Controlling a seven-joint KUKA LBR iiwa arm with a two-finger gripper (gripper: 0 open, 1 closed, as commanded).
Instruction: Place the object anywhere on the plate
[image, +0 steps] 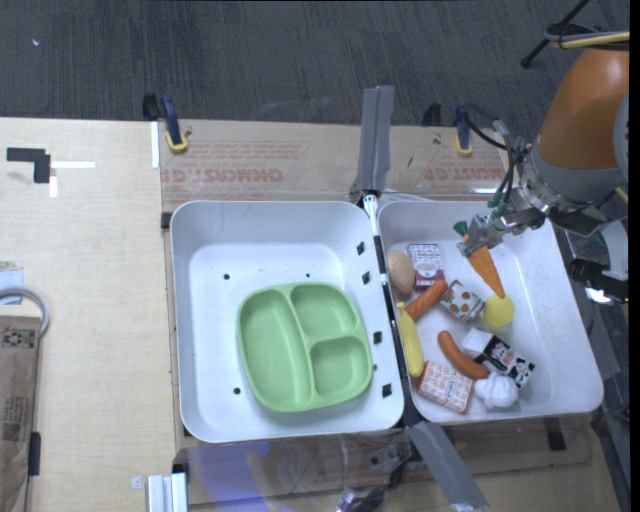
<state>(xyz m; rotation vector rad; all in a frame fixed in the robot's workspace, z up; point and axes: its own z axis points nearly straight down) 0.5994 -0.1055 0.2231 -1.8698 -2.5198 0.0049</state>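
Note:
An orange toy carrot (487, 272) with a green top hangs tilted over the back of the right bin (565, 330), its tip down near a yellow lemon (498, 313). My gripper (484, 232) comes in from the upper right and is shut on the carrot's green top end. The green three-compartment plate (262, 350) lies in the left bin (200, 290), well to the left of the gripper, with nothing on it.
The right bin holds several toy foods: a beige egg (399, 270), a pink carton (427, 262), two sausages (427, 298) (461, 355), a yellow banana (410, 345), a cracker box (445, 386) and a cow-print carton (506, 360). A grey divider (372, 215) separates the bins.

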